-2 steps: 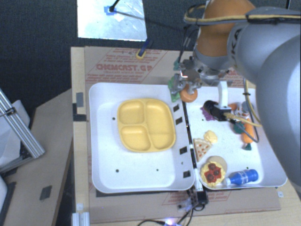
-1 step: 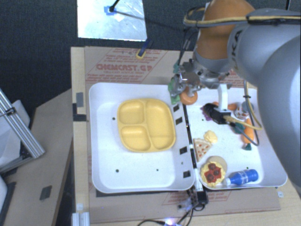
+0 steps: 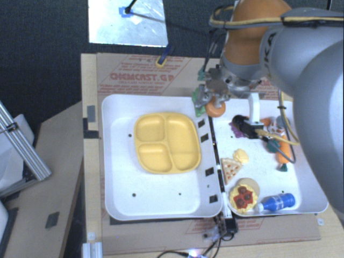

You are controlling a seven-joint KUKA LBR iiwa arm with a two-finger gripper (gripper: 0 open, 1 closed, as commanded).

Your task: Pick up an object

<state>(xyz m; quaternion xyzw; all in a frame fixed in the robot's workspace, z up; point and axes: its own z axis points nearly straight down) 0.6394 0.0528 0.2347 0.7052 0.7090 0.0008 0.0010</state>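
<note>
From above: the arm [image 3: 301,63] reaches in from the right and its claw [image 3: 210,102] is down at the far end of the divider between the two bins. Right at its tips sits a small orange piece [image 3: 216,110], just inside the right bin [image 3: 314,198]. It looks pinched, but the wrist hides the tips, so I can't tell whether the claw is closed on it or just over it. That orange piece is the likely pick. The left bin [image 3: 115,198] carries a yellow tray [image 3: 164,142] lying flat in the middle. In the right bin the rest is scattered: a pizza slice [image 3: 231,170], a round pizza [image 3: 243,196] at the near edge, a blue bottle [image 3: 278,201] on its side, and a carrot [image 3: 284,152] further right.
</note>
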